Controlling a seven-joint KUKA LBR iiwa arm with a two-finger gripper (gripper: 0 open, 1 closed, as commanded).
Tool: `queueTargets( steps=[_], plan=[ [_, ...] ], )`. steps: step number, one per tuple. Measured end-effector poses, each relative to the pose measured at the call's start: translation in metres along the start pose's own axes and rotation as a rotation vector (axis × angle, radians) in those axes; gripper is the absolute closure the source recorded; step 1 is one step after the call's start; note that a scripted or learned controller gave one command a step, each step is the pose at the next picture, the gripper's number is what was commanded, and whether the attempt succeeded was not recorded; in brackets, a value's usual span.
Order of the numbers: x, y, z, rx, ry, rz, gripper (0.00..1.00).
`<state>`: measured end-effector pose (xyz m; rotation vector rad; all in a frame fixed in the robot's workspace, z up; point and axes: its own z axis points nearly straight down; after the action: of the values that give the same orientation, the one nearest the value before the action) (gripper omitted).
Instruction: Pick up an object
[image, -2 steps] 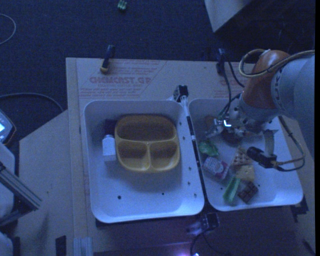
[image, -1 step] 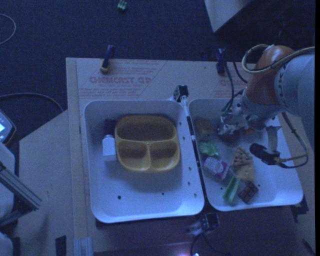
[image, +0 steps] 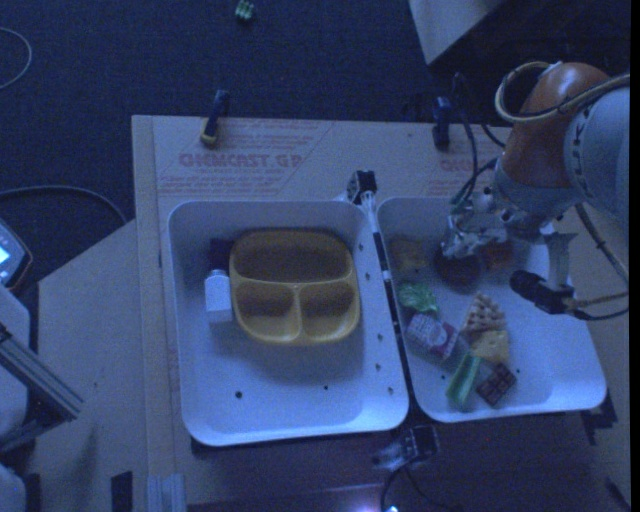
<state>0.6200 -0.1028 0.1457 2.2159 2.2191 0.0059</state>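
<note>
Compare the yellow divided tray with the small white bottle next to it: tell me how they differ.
The yellow tray is wide, flat and split into compartments; the white bottle is small, narrow and one closed body. The tray takes up the middle of the left bin, while the bottle sits against the tray's left edge, nearer the bin wall. The tray is yellow, the bottle white. Both rest in the left bin, away from the gripper over the right bin.
</note>
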Motion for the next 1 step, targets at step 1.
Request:
queueTargets(
  steps=[1],
  plan=[
    [-0.0001, 0.0090, -0.0615, -0.001, 0.000, 0.000, 1.00]
  ],
)
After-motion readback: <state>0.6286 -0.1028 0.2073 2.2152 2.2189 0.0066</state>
